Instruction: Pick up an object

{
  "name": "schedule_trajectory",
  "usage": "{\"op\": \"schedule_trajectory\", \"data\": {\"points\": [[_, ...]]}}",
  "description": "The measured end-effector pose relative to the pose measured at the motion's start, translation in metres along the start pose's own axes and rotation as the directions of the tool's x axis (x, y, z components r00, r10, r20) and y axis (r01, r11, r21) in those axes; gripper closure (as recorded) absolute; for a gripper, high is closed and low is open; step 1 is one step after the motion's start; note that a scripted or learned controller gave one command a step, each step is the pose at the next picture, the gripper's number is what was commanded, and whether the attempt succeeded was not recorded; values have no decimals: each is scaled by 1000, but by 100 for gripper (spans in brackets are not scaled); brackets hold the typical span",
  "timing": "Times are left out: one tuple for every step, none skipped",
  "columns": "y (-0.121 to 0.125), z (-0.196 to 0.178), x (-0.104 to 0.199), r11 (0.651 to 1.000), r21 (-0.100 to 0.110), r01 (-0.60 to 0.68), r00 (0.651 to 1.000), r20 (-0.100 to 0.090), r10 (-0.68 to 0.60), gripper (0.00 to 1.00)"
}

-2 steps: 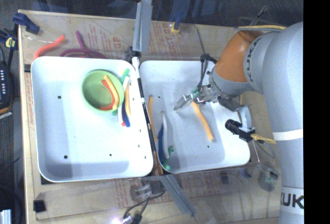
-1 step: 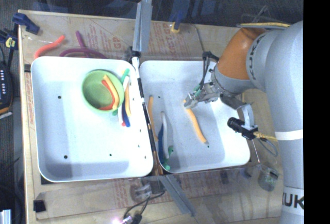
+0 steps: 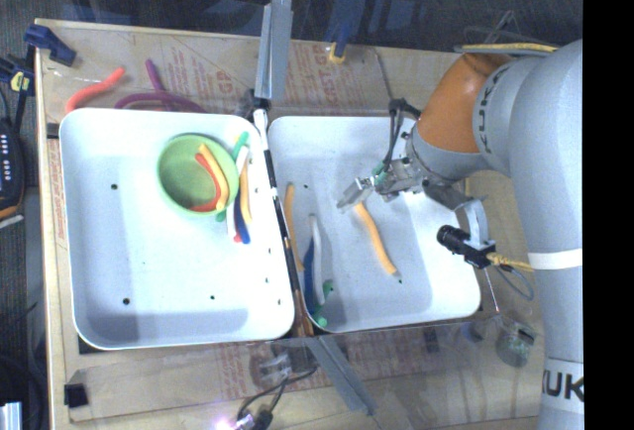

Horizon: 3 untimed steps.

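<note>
The gripper (image 3: pixel 369 188) hangs over the right bin (image 3: pixel 436 289), in its upper middle, with the grey arm (image 3: pixel 540 151) and its orange band (image 3: pixel 458 106) coming in from three o'clock. Its fingers (image 3: pixel 350 193) look spread a little toward nine o'clock, with nothing seen between them. Just below the fingertips, at about five o'clock from them, lies an orange stick-like object (image 3: pixel 376 238) on the bin floor; its long axis runs from eleven o'clock to five o'clock, the upper end close under the gripper and the lower end pointing toward the bin's bottom right corner. Whether the fingertips touch that upper end cannot be told. At nine o'clock in the same bin, along the left wall, lie a thin orange strip (image 3: pixel 290 210) and a blue and grey long piece (image 3: pixel 314 265), both running nearly twelve to six, with a small green bit (image 3: pixel 326 290) at the lower end. The left bin (image 3: pixel 129 299) holds a green bowl (image 3: pixel 188 175) at its one o'clock part, with curved orange, yellow and red pieces (image 3: pixel 214 172) across it and more coloured sticks (image 3: pixel 241 195) just beside it at three o'clock.
</note>
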State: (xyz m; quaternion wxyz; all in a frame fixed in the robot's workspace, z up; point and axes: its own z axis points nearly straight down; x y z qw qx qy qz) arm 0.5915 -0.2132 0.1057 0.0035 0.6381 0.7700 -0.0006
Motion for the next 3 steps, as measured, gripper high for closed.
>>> {"op": "schedule_trajectory", "data": {"points": [[-25,15,9,1000,8,19,1000,-8,-19,0],[-25,5,9,1000,10,23,1000,-8,-23,100],[7,-84,29,998,4,59,998,-7,-59,100]]}}
